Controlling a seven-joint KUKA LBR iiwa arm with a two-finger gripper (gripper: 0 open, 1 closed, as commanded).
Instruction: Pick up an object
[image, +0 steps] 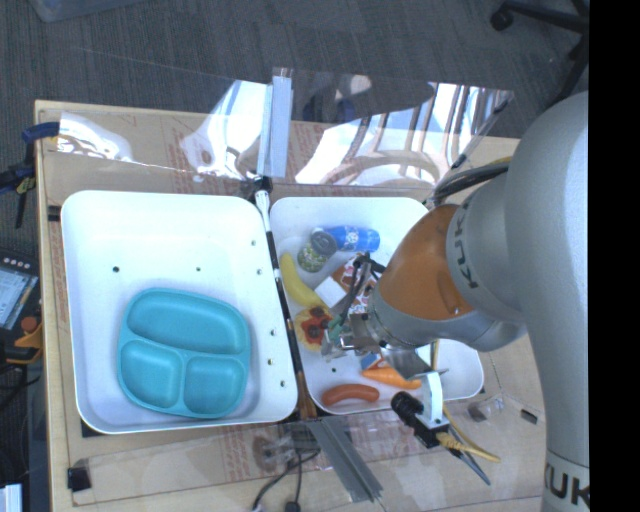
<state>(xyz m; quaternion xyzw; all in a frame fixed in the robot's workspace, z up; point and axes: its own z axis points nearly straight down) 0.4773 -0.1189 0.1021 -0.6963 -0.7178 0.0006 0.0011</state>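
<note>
The right bin (400, 212) holds a blue can (352, 239) lying on its side, a yellow banana (296, 282), a small red and orange toy (314, 326), an orange carrot (392, 379) and a reddish sausage (350, 395). My gripper (347, 328) is low in the middle of this bin, just right of the red toy and above the sausage. The arm's orange band and grey wrist hide the bin's right half. I see no object clearly gripped.
In the left bin (90, 300) lies a teal divided tray (185, 350), at its lower half. The wall between the bins (280, 300) runs just left of the banana. Clear plastic sheeting (380, 140) lies behind the bins.
</note>
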